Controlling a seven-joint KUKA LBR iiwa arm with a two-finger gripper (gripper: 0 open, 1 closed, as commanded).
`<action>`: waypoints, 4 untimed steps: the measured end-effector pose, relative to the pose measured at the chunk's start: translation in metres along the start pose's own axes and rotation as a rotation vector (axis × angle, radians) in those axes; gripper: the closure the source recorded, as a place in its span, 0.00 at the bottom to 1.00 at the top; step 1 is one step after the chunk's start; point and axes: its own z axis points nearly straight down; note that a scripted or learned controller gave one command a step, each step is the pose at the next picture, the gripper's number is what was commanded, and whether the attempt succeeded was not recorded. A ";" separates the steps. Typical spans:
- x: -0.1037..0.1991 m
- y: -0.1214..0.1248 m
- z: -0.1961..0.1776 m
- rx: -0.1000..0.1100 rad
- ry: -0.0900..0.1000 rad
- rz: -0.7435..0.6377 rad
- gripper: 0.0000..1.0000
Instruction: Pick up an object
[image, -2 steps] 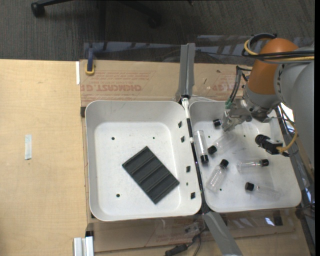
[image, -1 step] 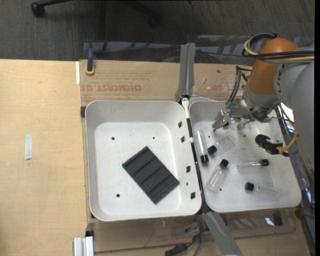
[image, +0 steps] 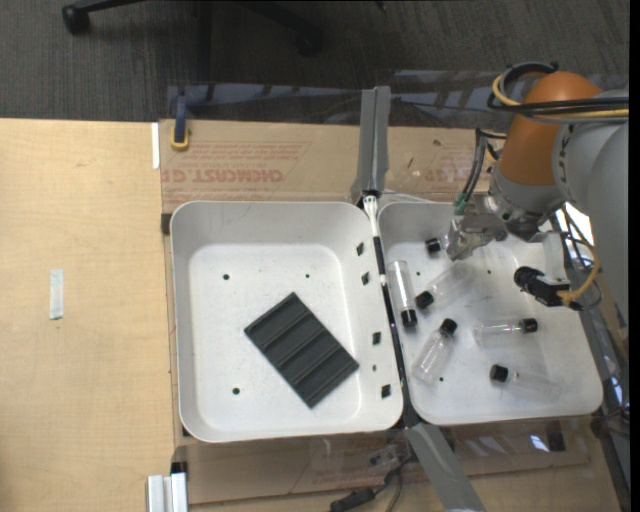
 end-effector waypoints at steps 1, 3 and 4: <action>0.000 0.000 0.000 0.000 0.000 0.000 0.00; -0.086 -0.004 0.014 -0.014 0.011 -0.036 0.00; -0.010 0.001 0.015 -0.016 0.001 -0.021 0.00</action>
